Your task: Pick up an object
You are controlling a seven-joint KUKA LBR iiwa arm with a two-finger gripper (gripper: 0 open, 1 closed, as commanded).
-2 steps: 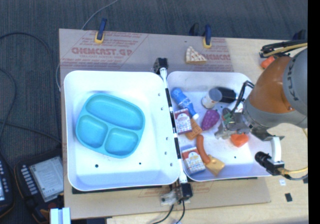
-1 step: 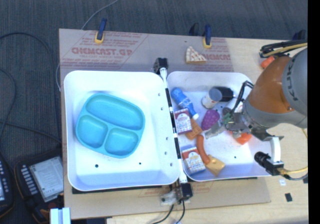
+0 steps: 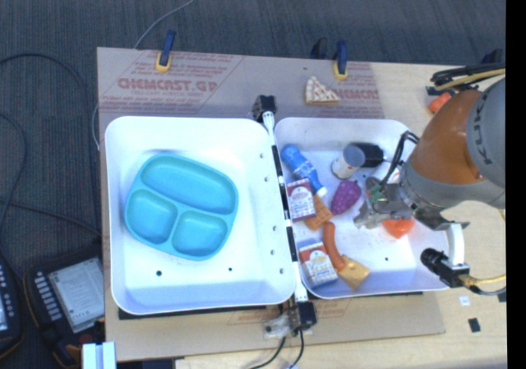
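Observation:
My gripper (image 3: pixel 371 209) is low inside the right bin (image 3: pixel 386 277), toward its right side, at the end of the grey and orange arm (image 3: pixel 448 154). An orange object (image 3: pixel 399 228) lies just right of the gripper, partly hidden by the wrist. A purple bunch of grapes (image 3: pixel 346 195) sits just to its left. Further off in the bin are a blue bottle (image 3: pixel 300 163), a black and white can (image 3: pixel 355 158), a red packet (image 3: pixel 301 199), an orange sausage (image 3: pixel 330 242), a tan wedge (image 3: pixel 353 274) and a second packet (image 3: pixel 317 265).
The left bin (image 3: pixel 131 293) holds a blue divided plate (image 3: pixel 181 205). A pizza-slice toy (image 3: pixel 320 91) lies on the bench behind the right bin. Clamps (image 3: pixel 339 59) grip the board's far edge. Cables and a black fitting (image 3: pixel 436 260) sit at the right bin's edge.

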